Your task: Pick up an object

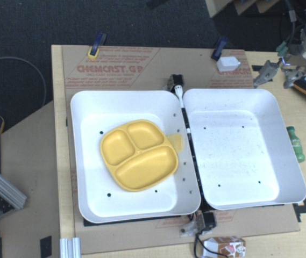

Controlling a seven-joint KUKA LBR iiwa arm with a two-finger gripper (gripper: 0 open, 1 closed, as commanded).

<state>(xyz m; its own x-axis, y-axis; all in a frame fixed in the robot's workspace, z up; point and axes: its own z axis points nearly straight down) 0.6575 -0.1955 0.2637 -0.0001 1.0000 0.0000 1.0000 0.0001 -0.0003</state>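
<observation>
Yellow three-compartment plastic plate [138,155] lies flat and slightly turned in the left shallow white bin [83,144], hollows up, so we judge its raised rim the likeliest hold. Far up and right of the plate we see the gripper [279,71], but we cannot tell its state.

Two bins side by side on the bench [115,63]. Plate [138,155] inside the left bin [88,198], near the middle, a bit toward 3 o'clock. Right bin [282,181] touching the left bin along the middle edge.
</observation>
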